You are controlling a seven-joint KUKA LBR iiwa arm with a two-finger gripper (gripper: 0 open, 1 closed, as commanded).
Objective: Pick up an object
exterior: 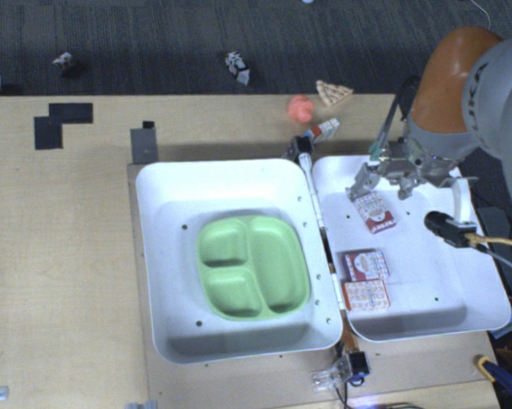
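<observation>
Packet [374, 212] lies just under your claw [384, 181], which stands wide; lower straight, then close around it.

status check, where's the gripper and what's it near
Gripper over right bin's far end. Small red-white packet just below it, not held. Two more packets nearer front. Green tray in left bin.

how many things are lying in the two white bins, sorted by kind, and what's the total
Green divided plates: 1, the green plate in the left bin.
Small red-and-white packets: 3, one packet by the gripper, a second packet and a third packet below it, all in the right bin.
Total: 4.
</observation>
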